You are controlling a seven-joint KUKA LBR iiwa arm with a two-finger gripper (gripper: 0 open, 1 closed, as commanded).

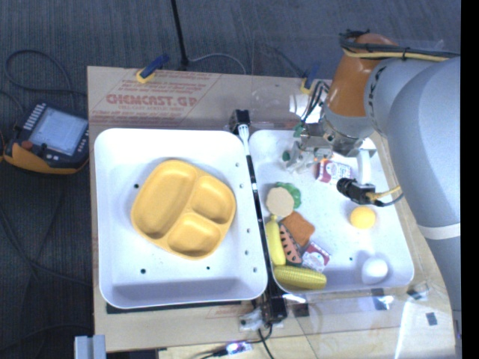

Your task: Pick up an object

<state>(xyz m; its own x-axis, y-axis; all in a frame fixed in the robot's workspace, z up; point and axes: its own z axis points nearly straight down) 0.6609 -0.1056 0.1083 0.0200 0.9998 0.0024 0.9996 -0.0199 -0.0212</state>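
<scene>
Camera view: gripper (300, 154) low over the far-left corner of the right bin (397, 223), close to the rear wall; open or closed, cannot tell (wrist and cabling in the way). Nothing visibly held. Nearest candidate a red-and-white packet (324, 171), just beside the gripper toward the near side.

Risks, as a judgement: closing on bare bin floor, since the packet lies off to the side, not beneath; scraping the rear wall so close by; nudging the packet flat against the floor, too thin to catch.

Count, right bin: one red-and-white packet, one lemon (363, 217), one white ball (374, 268), one corn cob (301, 278), one banana (275, 242), one round biscuit (280, 201) lying on one green piece (293, 194), one orange-brown wedge (300, 228), one red wrapper (316, 257). Left bin (112, 275): one yellow divided plate (183, 208). Two bins in all.
</scene>
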